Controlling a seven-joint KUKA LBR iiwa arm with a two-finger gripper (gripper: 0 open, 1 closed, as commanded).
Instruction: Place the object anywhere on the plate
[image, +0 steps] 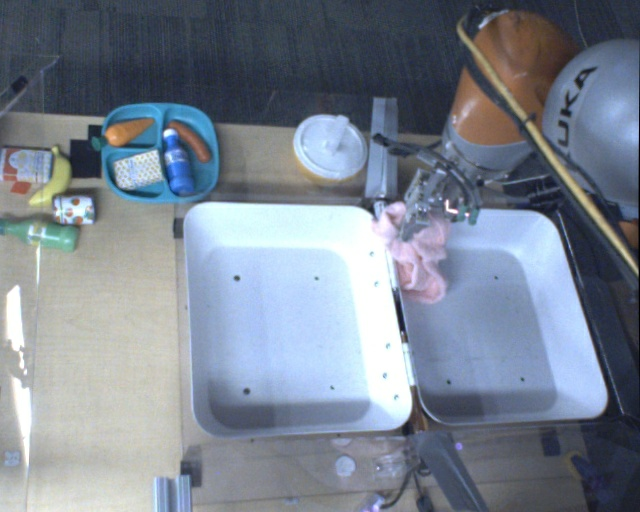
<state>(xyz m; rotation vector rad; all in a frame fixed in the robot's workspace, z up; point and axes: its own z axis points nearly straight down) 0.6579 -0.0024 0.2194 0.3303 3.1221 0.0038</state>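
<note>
Hand (425, 218) grips one pink cloth (420, 262) (over two bins (290, 320)).

Arm: grey, orange band above wrist, entering from far right, angled down and leftward. Hand (432, 205): low at far centre, pointing downward, pink cloth (420, 258) hanging between its fingers.

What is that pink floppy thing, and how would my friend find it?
Start at the two white bins; take the right bin. At its top left corner, below the gripper, hangs a pink cloth, draped over the bin's wall. It is the one soft, crumpled pink thing there; the toys far left are hard and brightly coloured.
</note>
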